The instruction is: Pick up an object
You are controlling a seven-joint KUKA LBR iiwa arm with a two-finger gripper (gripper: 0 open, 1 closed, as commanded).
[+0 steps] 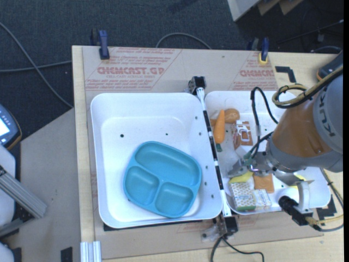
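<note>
Gripper (246, 167) is reaching into the right bin (322, 203), its grip state impossible to tell. Crowded near the bin's front edge, the snack packet (244, 194) and orange card (264, 183) are risking a double or glancing grab.

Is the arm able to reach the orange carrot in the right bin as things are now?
Probably yes. The carrot lies uncovered by the right bin's left wall, and the arm already hangs over that bin, nothing between them.
</note>
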